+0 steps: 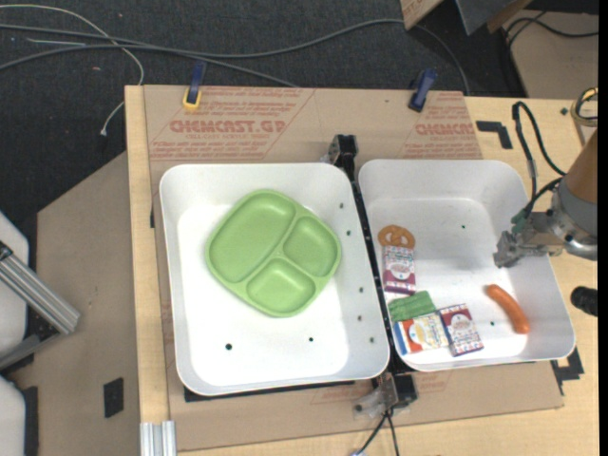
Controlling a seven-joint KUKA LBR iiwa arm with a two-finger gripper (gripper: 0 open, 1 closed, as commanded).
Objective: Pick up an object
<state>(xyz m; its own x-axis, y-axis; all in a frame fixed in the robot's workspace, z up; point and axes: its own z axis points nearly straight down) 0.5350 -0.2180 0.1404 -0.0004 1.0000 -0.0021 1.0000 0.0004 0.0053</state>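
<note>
In the camera view, the surface (285,122) is covered with printed cardboard and carries two shallow white bins side by side. The left bin (190,350) holds a green divided plate (274,252) with three compartments, lying flat and turned at an angle near the bin's middle.

The right bin (446,179) holds several small things along its left and lower parts. A pretzel (396,237) lies near the left wall, with a purple-and-white packet (400,272) just below it. Further down sit a green packet (410,306), a red-and-white packet (424,332) and another purple-edged packet (460,330), close together and partly overlapping; their print is too small to read. An orange sausage-shaped piece (508,309) lies apart from them toward the right wall.

The arm (581,198) enters from the right and is cut off by the frame edge. Its hand (508,253) hangs over the right bin's right side, just above the orange piece. The hand is small and dark against the bin, so whether it is open or closed cannot be told, and nothing is seen in its grip.
</note>
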